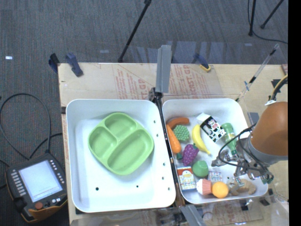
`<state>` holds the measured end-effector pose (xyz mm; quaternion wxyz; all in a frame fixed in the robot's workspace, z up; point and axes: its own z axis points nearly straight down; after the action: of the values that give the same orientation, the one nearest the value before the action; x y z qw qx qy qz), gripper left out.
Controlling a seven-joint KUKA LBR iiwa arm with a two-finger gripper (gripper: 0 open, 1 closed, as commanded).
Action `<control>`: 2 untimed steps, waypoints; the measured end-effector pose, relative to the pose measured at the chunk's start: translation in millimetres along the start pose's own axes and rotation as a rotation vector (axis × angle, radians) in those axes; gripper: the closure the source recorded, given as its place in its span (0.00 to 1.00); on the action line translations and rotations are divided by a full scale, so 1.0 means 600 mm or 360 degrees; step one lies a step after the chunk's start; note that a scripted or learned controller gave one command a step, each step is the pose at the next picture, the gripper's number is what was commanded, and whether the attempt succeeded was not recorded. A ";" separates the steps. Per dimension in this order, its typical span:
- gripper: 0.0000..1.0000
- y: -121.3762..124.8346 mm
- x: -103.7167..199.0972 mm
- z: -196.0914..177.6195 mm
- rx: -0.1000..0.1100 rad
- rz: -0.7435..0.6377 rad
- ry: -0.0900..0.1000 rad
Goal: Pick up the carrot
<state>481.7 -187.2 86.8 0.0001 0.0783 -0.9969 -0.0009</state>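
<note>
Carrot (173,140) lies along my right bin's (235,104) left wall, beside the grapes (189,153). Tool (239,172) hovers near the bin's right corner, well apart; I can't tell its state.

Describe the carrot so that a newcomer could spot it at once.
Look in the right bin, along its left wall. The carrot lies there lengthwise, beside the green bumpy fruit and above the purple grapes. It is the long, tapered, bright orange piece.

A flat brown cardboard-covered bench (136,79) carries 2 shallow white plastic bins side by side: the left bin (77,173) and the right bin (235,108), their inner edges touching.
</note>
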 end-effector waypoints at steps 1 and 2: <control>0.00 0.043 -0.022 -0.073 0.0000 -0.0895 -0.0003; 0.00 -0.025 -0.009 -0.001 -0.0001 -0.0851 -0.0008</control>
<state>489.3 -201.4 87.4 -0.0026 0.3390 -0.9408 -0.0014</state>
